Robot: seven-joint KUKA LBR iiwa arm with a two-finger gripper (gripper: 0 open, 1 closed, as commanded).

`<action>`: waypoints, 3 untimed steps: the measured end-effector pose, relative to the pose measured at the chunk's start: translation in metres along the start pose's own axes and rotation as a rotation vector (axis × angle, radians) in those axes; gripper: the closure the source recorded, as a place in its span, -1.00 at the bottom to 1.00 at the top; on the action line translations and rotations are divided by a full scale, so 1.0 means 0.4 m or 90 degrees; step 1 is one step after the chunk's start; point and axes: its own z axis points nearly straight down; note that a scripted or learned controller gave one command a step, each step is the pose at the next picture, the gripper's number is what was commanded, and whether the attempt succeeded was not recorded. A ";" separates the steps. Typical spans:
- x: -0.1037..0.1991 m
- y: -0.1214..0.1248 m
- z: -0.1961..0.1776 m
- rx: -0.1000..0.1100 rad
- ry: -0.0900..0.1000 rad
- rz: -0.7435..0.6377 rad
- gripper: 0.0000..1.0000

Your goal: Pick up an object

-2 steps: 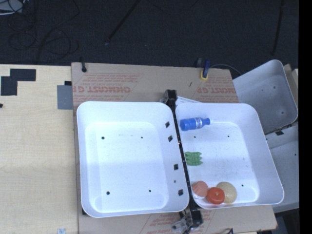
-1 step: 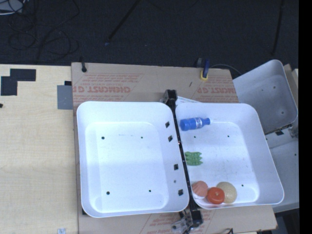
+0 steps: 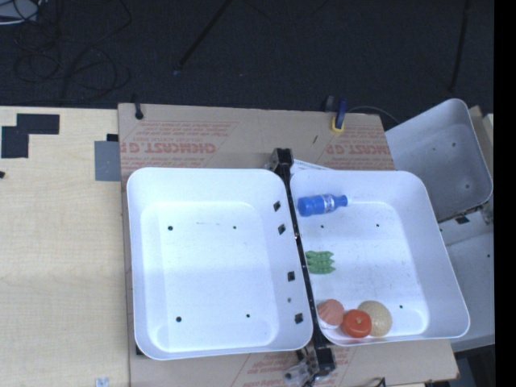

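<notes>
The right bin holds several small objects. A blue bottle lies on its side near the bin's far left corner. A green pea pod rests against the left wall at mid-length. In the near left corner, three items huddle together: a pink round piece, a red tomato and a beige round object. The left bin has a bare white floor.
Both bins sit on a cardboard sheet over a pale wooden bench. Black clips line the seam between the bins. A grey metal plate leans at the right. A small yellow and blue clamp stands at the cardboard's far edge.
</notes>
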 end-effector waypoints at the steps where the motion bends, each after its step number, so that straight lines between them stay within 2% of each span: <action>1: 0.000 0.000 -0.073 -0.001 0.000 -0.001 1.00; 2: 0.001 0.000 0.006 0.002 0.001 0.001 1.00; 3: 0.004 -0.002 0.243 0.007 0.003 0.001 1.00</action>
